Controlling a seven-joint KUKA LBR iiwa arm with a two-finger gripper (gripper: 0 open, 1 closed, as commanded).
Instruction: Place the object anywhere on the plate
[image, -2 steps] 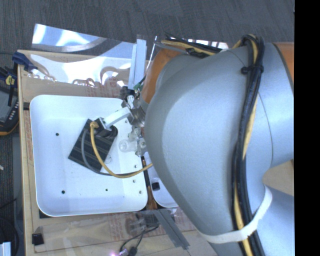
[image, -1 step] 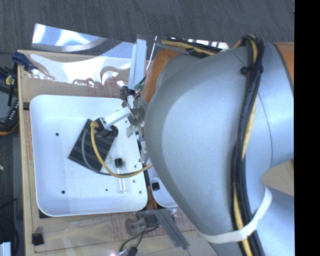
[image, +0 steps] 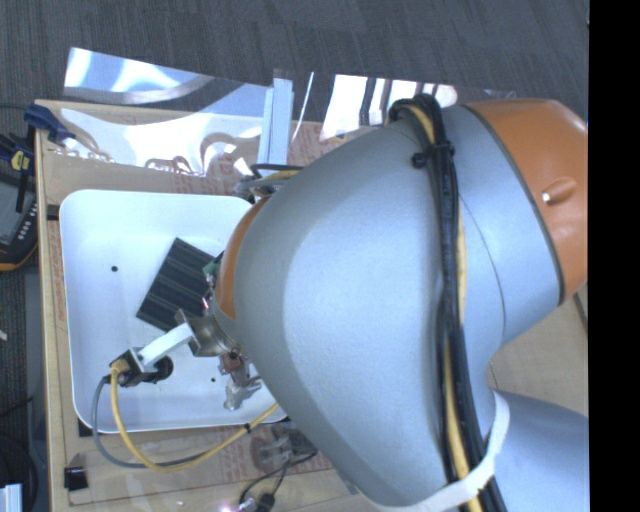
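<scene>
A white bin (image: 85, 300) is seen at the left, largely covered by the grey arm (image: 400, 320). A dark ribbed block (image: 180, 285) lies flat on its floor. The gripper (image: 232, 385) hangs just beside it, over the bin's near edge; whether it is released or clenched cannot be told.

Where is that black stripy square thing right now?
In the camera view, the black ribbed square lies tilted on the floor of the left white bin, just left of the big grey arm and above the yellow cable.
</scene>
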